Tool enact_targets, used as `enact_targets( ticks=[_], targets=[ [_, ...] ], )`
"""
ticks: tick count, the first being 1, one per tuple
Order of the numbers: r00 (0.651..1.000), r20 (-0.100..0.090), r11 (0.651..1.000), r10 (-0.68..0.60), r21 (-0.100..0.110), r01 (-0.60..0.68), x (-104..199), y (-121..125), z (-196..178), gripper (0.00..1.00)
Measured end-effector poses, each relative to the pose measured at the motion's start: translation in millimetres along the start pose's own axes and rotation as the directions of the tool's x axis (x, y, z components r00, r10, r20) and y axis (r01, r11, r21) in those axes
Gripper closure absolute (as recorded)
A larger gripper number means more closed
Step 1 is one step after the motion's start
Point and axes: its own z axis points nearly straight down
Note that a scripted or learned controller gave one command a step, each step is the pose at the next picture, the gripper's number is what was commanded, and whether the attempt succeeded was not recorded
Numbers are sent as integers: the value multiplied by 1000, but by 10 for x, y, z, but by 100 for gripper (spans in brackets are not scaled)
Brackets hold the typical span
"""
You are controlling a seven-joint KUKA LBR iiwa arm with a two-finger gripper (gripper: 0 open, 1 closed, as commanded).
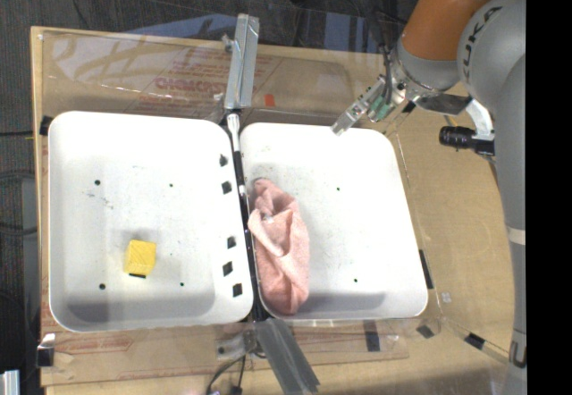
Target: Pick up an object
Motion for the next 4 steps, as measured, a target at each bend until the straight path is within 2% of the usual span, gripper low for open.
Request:
enact_targets(
  ticks=[1, 2, 3, 4],
  targets=[
    [977, -4, 977, 213, 4, -213, 204, -299, 302, 100],
    [924, -4, 924, 383, 6, -383, 646, -6, 227, 100],
    [988, -4, 988, 155, 2, -155, 419, -458, 1300, 100],
    [943, 0, 943, 332, 0, -332, 133, -197, 8, 100]
  ],
)
